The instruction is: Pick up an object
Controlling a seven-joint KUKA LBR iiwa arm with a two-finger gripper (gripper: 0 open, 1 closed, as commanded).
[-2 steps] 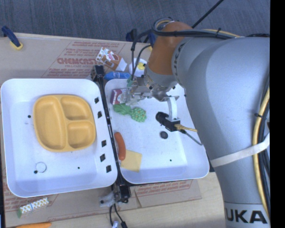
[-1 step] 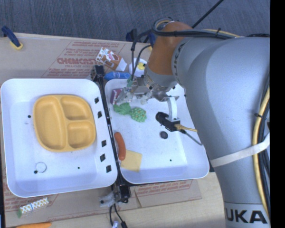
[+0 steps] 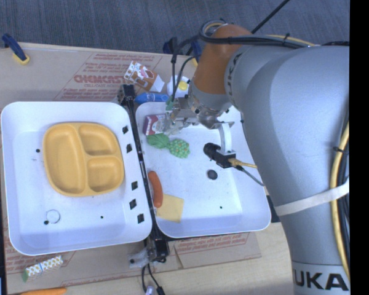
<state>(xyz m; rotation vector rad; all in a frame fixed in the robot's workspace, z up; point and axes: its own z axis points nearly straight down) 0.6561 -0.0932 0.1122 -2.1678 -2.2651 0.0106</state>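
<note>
My gripper (image 3: 171, 119) hangs over the far left part of the right bin (image 3: 246, 211). It sits just above a green bumpy toy (image 3: 170, 145) and right beside a dark red packet (image 3: 150, 125) at the bin's far left corner. An orange sausage (image 3: 155, 188) lies along the bin's left wall. A yellow cheese slice (image 3: 171, 208) rests just to the sausage's right, near the front. Nothing shows as lifted off the bin floor.
The left bin (image 3: 18, 226) carries a yellow divided plate (image 3: 83, 158). A small dark disc (image 3: 212, 174) lies mid-right in the right bin. Behind the bins on the cardboard sit a small printed packet (image 3: 138, 74) and a blue thing (image 3: 152, 97). The arm's bulk covers the right bin's right side.
</note>
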